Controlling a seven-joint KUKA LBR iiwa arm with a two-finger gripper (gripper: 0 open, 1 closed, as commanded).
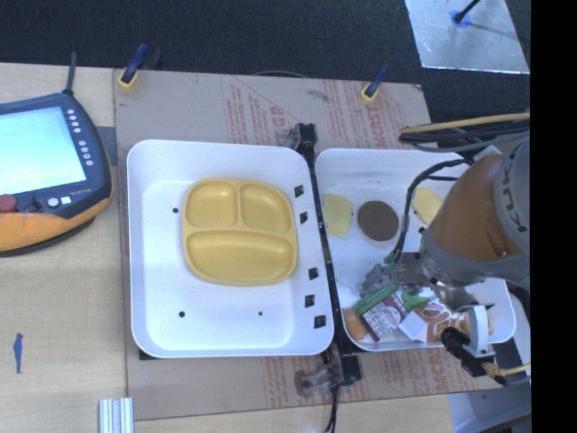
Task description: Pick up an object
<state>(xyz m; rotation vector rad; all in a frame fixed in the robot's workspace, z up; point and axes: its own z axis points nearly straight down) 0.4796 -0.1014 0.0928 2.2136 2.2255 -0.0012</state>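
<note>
2 shallow white bins are sitting side by side on the tabletop: the left bin (153, 242) is carrying 1 yellow divided plate (241, 232), lying flat with its long axis running left to right and its 2 small compartments toward the far edge. The right bin (379, 162) is carrying 1 pale yellow disc (336, 214) near its left wall, 1 brown disc (377, 220) just beside it, another yellow piece (426, 205) partly hidden by the arm, and a heap of small packets (389, 315) piling up along the near edge, where separate items cannot be counted. The arm (478, 219) is reaching over the right bin, and the gripper (399, 276) is hanging low over the heap; whether it is open or closed cannot be told. 1 handheld control pendant (50, 174) is lying at the tabletop's left edge.
</note>
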